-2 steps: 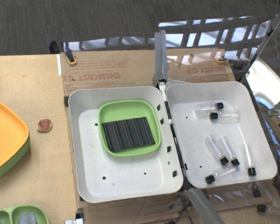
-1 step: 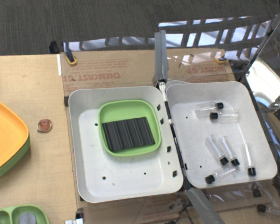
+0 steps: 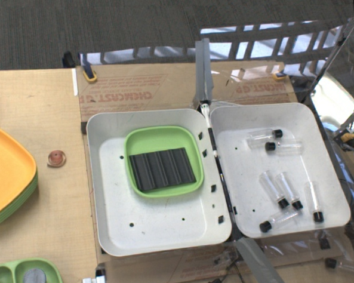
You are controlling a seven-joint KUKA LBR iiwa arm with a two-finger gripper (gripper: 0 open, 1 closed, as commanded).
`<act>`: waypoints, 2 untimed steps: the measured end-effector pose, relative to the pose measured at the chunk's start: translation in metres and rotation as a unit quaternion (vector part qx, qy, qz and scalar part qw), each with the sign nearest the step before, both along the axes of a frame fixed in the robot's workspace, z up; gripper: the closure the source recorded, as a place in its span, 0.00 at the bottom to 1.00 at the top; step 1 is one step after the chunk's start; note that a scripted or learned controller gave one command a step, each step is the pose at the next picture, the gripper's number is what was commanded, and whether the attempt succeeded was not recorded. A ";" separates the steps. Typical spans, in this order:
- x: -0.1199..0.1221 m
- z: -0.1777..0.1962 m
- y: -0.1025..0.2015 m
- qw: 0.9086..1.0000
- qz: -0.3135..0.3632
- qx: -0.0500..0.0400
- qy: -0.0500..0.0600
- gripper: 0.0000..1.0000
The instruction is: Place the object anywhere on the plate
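Observation:
A square green plate (image 3: 161,142) lies in the left white bin (image 3: 116,225), toward its back. A dark ribbed rectangular pad (image 3: 164,169) lies flat on the plate's front half. The right white bin (image 3: 238,164) holds several clear plastic tubes with black caps: two near the back (image 3: 266,138), a pair in the middle (image 3: 278,188), one at the front (image 3: 276,221) and one at the right (image 3: 313,201).
Stacked orange plates (image 3: 5,172) sit on the wooden table at far left, with a small red knob (image 3: 56,158) beside them. A green divided tray (image 3: 27,281) sits at bottom left. Cardboard (image 3: 138,89) lies behind the bins. A metal rack (image 3: 278,39) stands at back right.

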State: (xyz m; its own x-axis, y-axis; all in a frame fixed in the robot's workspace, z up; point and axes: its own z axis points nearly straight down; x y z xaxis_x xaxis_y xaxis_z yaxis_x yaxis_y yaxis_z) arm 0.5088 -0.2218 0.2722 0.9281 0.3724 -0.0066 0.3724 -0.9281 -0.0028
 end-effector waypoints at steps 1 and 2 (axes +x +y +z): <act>-0.001 -0.023 0.000 1.000 -0.025 0.000 0.000 0.00; 0.001 -0.025 0.000 0.997 -0.083 0.000 -0.001 0.00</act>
